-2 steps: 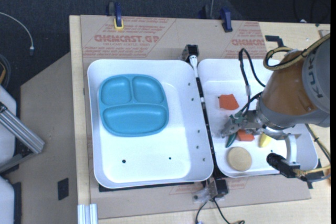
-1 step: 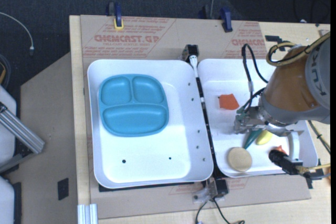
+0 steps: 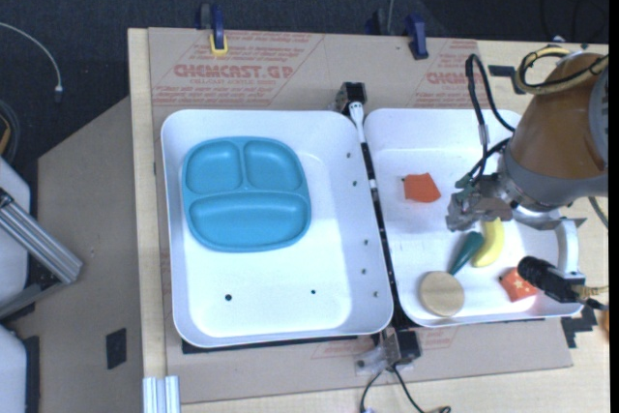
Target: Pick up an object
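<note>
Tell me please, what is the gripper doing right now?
Gripper: cannot be told whether open or closed; it sits low in the right bin, just above the yellow and green pieces.

Both white bins look like smooth, glossy plastic, the blue divided tray like matt plastic, and the worktop like paper-faced board.

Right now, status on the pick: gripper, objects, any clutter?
Gripper low in right bin, above green piece and yellow piece; nothing seen held. Orange block, wooden disc lie apart. Blue tray in left bin.
</note>
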`<control>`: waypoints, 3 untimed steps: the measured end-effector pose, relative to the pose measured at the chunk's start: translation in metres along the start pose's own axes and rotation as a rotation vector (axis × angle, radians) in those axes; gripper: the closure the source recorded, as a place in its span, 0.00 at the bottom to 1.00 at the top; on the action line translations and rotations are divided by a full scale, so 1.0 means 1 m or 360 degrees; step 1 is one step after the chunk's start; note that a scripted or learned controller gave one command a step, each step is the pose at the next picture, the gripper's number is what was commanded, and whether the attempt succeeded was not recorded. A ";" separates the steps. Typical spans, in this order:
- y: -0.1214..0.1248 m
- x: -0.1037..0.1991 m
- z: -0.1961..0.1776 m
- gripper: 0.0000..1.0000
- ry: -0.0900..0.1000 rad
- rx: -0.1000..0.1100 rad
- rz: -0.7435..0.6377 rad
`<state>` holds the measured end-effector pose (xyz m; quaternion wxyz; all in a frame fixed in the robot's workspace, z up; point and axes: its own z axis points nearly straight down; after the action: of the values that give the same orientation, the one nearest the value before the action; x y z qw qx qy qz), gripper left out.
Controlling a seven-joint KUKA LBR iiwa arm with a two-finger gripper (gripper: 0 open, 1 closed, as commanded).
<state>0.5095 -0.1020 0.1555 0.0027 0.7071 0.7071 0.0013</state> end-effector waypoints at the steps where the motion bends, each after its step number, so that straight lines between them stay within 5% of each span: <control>1: -0.005 0.000 -0.045 1.00 0.0000 0.0000 -0.0001; 2: -0.004 -0.001 -0.091 1.00 0.0000 -0.0002 -0.0002; 3: 0.017 0.042 -0.093 1.00 0.0003 0.0004 -0.0009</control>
<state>0.5260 -0.0602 0.2485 0.0011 0.7052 0.7090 0.0013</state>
